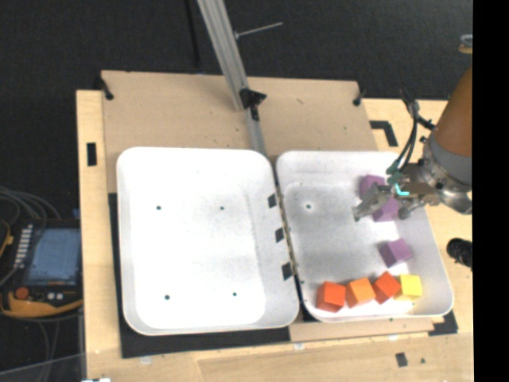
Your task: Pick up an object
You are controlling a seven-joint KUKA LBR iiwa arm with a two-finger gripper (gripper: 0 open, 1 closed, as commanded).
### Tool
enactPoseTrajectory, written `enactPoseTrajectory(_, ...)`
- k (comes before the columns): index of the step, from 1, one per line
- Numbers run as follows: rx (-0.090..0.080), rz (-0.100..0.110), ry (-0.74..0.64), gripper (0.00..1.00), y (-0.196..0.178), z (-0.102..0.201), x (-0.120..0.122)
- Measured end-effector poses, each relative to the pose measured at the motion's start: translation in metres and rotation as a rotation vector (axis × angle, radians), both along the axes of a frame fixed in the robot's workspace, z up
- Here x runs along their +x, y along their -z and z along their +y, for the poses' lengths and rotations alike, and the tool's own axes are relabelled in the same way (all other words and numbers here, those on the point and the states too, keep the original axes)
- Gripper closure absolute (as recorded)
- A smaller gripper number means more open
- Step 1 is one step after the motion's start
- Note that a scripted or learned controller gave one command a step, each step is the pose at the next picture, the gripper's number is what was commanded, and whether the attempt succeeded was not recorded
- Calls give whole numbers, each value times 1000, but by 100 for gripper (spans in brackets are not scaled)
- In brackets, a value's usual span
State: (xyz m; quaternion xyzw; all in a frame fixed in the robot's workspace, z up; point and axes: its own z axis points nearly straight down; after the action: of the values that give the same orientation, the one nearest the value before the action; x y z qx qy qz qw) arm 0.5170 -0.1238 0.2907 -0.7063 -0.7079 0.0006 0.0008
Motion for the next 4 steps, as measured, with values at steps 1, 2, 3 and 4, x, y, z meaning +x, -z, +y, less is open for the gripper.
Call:
enactPoseTrajectory(1, -1, -5, 3, 0, -2, 0, 1)
enactPoseTrajectory(2, -1, 0, 3, 0, 40, 1, -2)
enactPoseTrajectory(3, -1, 2, 3, 0, 96, -6, 6)
enactPoseTrajectory(4, -1, 3, 4, 0, 143, -11, -2)
